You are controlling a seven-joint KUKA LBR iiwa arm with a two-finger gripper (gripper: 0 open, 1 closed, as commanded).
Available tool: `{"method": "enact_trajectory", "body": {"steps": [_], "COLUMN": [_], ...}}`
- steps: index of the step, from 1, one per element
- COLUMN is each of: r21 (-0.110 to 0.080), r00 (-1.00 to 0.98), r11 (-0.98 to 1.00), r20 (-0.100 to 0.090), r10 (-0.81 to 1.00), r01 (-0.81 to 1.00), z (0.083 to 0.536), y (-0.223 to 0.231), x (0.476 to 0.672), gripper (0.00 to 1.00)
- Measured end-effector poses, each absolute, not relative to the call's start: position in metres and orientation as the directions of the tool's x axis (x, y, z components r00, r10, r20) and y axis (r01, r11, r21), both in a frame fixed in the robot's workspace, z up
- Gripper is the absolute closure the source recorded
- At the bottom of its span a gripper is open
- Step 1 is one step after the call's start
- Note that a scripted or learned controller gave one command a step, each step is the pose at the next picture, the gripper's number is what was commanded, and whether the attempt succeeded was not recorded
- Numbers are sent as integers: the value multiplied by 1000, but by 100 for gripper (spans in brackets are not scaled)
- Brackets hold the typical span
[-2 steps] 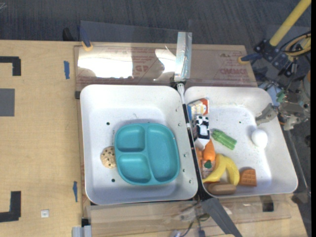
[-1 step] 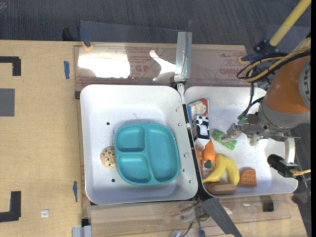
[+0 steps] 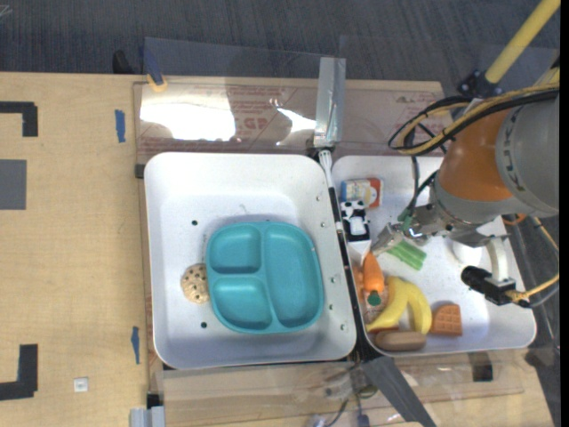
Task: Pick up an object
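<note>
My gripper (image 3: 389,237) hangs over the middle of the right bin (image 3: 507,332), coming in from the right. Just below and to its right lies a green block (image 3: 407,254), close to the gripper, with no hold on it visible. An orange carrot (image 3: 372,276) lies below the gripper, and beside that are a yellow banana (image 3: 404,305), a brown sausage (image 3: 400,339) and an orange waffle piece (image 3: 447,319). A small carton (image 3: 360,190) and a black-and-white box (image 3: 356,218) sit at the bin's upper left.
The left bin (image 3: 169,194) holds a teal divided plate (image 3: 264,275) with a cookie (image 3: 194,283) at its left edge. A ridge where the two bins meet (image 3: 342,256) runs just left of the gripper. The grey and orange arm (image 3: 484,163) covers the right bin's upper right.
</note>
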State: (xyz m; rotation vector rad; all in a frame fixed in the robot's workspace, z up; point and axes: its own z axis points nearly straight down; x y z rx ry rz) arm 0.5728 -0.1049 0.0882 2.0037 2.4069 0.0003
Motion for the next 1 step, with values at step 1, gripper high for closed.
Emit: {"method": "enact_trajectory", "body": {"steps": [1], "r21": [12], "r00": [-182], "r11": [182], "r20": [-8], "r10": [983], "r01": [983], "z": [100], "y": [-104], "x": [574], "gripper": [100]}}
